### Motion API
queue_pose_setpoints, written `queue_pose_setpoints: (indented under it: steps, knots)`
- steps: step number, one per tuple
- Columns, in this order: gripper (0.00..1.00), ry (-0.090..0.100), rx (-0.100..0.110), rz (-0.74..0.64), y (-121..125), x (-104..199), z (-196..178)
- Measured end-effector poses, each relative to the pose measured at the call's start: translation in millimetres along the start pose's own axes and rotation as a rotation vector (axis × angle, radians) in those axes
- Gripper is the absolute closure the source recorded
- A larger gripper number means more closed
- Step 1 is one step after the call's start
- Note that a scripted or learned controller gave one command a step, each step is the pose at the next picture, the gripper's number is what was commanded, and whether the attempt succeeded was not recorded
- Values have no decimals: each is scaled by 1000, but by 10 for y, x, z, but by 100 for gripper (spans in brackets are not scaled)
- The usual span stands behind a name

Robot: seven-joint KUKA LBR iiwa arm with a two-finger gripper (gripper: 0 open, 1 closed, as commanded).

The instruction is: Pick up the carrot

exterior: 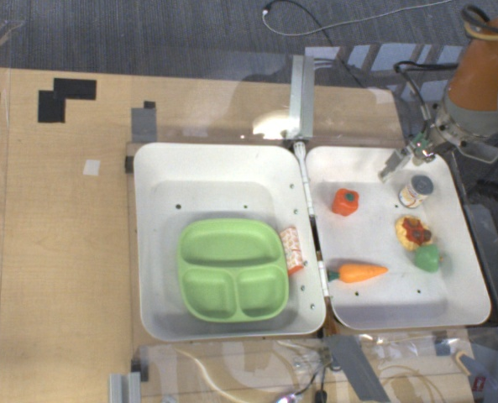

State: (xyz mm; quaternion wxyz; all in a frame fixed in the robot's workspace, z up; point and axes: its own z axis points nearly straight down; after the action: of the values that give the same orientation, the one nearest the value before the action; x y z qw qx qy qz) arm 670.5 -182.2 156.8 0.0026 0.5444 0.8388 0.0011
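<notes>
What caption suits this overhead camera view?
Pincer hovers at the right bin's far edge; carrot lies near its front-left corner.

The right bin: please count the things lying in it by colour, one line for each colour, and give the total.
Orange: 2, the carrot and a small orange-red vegetable
Green: 1, a round green piece
Yellow with red: 1, a flat food piece
White and tan: 1, a small can
Total: 5

Open floor around carrot (359, 272)
</notes>
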Motion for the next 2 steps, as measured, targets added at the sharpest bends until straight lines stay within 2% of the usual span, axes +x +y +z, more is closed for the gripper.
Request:
queue_pose_setpoints:
  steps: [1,2]
  knots:
    - [0,0,-2,95,129,280,79]
    - [0,-3,-2,-141,-47,-122,-128]
